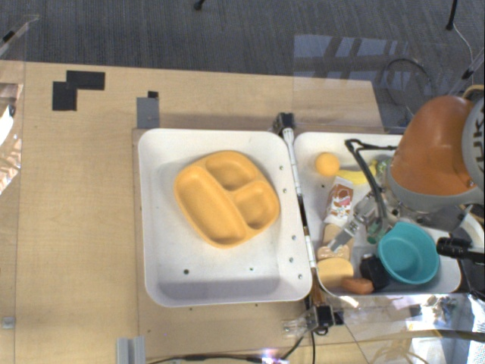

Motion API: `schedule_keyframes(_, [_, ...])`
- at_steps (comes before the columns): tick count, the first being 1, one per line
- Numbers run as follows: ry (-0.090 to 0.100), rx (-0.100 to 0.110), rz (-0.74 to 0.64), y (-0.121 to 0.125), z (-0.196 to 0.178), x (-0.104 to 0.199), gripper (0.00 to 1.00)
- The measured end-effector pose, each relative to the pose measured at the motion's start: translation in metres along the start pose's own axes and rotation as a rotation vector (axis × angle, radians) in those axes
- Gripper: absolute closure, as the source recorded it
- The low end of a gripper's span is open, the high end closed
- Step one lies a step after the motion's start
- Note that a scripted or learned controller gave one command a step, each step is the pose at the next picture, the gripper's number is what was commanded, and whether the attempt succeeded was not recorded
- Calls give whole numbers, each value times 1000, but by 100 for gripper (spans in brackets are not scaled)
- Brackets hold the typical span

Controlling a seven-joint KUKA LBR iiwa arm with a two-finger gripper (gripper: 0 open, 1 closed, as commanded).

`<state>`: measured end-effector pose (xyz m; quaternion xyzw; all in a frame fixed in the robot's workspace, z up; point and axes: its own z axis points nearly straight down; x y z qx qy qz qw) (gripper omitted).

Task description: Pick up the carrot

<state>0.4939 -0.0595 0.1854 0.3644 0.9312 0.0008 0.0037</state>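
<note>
The carrot (358, 284) is a small orange piece lying at the front edge of the right bin (311, 152), between a tan block (334, 268) and a black object (373, 271). My gripper (359, 223) hangs over the middle of that bin, behind the carrot and apart from it, beside a red-and-white packet (340, 201). The grey arm with its orange band (430, 149) covers the bin's right part. Nothing shows held in the gripper.
A teal cup (408, 253) stands right of the gripper, close to the carrot. A yellow ball (327, 163) lies at the back of the right bin. The left bin (163, 279) holds a yellow divided plate (226, 196).
</note>
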Motion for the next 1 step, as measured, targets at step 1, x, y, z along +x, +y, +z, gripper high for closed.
schedule_keyframes(1, [3,-1,106,22,1,27,0])
